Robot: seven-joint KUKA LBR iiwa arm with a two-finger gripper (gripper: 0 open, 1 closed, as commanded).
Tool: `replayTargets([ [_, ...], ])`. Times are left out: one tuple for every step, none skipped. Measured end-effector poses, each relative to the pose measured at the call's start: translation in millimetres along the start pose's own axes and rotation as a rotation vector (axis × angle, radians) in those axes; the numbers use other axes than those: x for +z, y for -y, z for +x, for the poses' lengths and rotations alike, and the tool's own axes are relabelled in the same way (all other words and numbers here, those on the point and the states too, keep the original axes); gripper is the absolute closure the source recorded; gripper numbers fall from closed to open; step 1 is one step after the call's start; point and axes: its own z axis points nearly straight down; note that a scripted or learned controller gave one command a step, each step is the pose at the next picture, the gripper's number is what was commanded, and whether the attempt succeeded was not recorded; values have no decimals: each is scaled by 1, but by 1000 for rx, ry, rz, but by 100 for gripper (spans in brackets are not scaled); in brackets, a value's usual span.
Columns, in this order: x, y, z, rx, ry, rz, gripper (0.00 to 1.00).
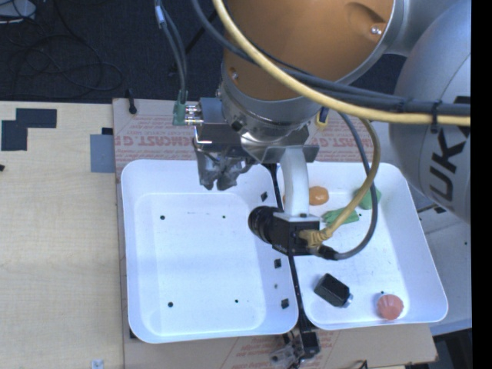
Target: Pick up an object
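The gripper [221, 172] hangs over the far rim of the left bin [146, 260], near the divide between the bins. I see no object under it or in it. The right bin [419, 267] holds an orange piece [318, 196] at the far side and a green piece [370, 199] beside it, partly hidden by a yellow cable. A black block [333, 290] and a pinkish-red ball [390, 306] lie near the front. The arm's large orange and grey body [307, 29] covers the top of the view.
A black unit with cables [280, 231] hangs from the wrist over the rim between the bins. Cardboard [154, 141] lies behind the bins. The wooden bench top [54, 244] stretches to the left.
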Motion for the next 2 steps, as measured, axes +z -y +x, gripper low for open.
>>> replayTargets([
  [14, -58, 0, 5, -1, -7, 100],
  [-55, -71, 0, 3, -5, -13, 100],
])
